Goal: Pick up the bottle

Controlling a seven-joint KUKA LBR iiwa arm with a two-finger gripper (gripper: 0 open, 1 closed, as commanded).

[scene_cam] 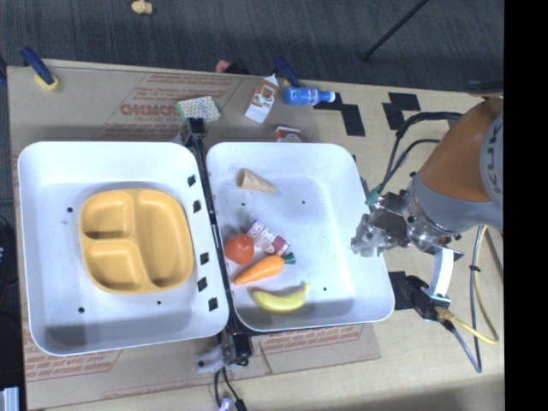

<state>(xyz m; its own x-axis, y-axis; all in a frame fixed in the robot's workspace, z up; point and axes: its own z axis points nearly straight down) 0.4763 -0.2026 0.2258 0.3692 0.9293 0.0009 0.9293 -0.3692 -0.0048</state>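
Observation:
A small blue bottle lies on its side on the cardboard bench behind the right bin, outside both bins. My gripper hangs over the right rim of the right bin, far in front of the bottle and to its right. The grey arm with its orange band reaches in from the right. Nothing shows in the gripper.
The right bin holds a tan wedge, a tomato, a small packet, a carrot and a banana. A yellow divided plate sits in the left bin. A small carton and a green sponge lie near the bottle.

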